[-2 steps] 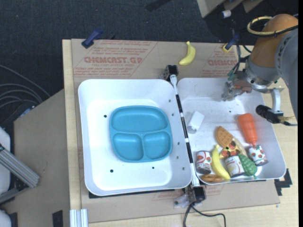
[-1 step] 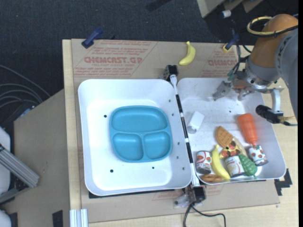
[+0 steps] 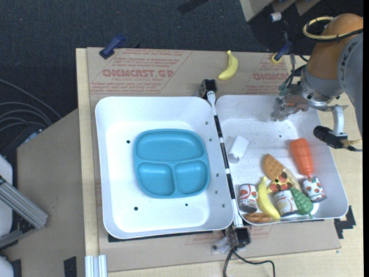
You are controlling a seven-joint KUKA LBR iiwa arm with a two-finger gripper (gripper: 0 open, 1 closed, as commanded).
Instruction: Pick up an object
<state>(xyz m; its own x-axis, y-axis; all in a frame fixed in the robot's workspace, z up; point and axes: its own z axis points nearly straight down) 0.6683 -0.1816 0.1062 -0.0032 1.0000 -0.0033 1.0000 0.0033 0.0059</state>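
on the left, the left bin (image 3: 109, 154) holds a blue divided plate (image 3: 170, 161), lying flat near its middle with three compartments. behind the bins, on the brown board (image 3: 144, 74), a yellow banana (image 3: 229, 67) lies just past the seam between the two bins, well apart from everything else. the right bin (image 3: 253, 108) carries the loose items: a small white block (image 3: 238, 147) sits near its left wall, on its own. toward the front of this bin a cluster is crowded together: a red and white can (image 3: 247, 198), a second small banana (image 3: 266, 198) beside it, a tan pastry-like piece (image 3: 275, 167) just behind, another can (image 3: 284, 202), a green item (image 3: 302, 202) and a small red and white piece (image 3: 314, 189), most of them touching or nearly so. an orange carrot (image 3: 302, 156) lies just behind that cluster, toward the bin's right wall, pointing front to back. at the far right corner of the bin the gripper (image 3: 282, 109) hangs low over the white floor, under the grey wrist and orange band of the arm (image 3: 337, 45); nothing shows between its tips, and whether it is spread or closed cannot be told from this angle. it is well apart from the carrot and the cluster.
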